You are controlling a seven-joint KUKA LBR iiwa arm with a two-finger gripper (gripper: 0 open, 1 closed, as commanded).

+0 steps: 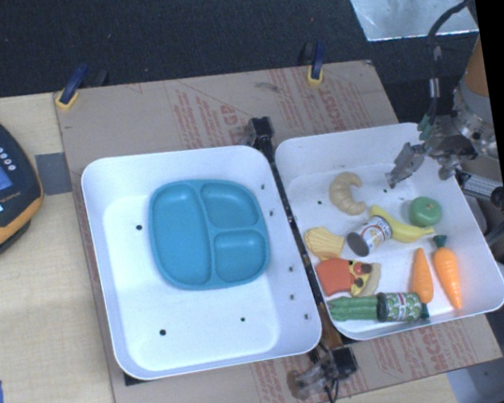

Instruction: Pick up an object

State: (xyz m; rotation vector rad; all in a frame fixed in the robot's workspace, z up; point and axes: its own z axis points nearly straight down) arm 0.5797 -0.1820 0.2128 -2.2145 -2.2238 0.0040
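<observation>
White moulded plastic forms both shallow bins; the right bin (370, 141) sits under the claw (406, 165), whose metal fingers are spread apart with nothing between them. Just left of it lies a pale curved croissant (346, 192). Below it rests a round green apple (425, 210), with a yellow banana (398, 226), two tapered orange carrots (448, 275) and a dark green bottle (379, 307) beyond. Far left, a smooth teal divided plate (208, 232) lies in the left bin (120, 264). Brown cardboard (172, 114) covers the pale wooden desk (25, 327).
</observation>
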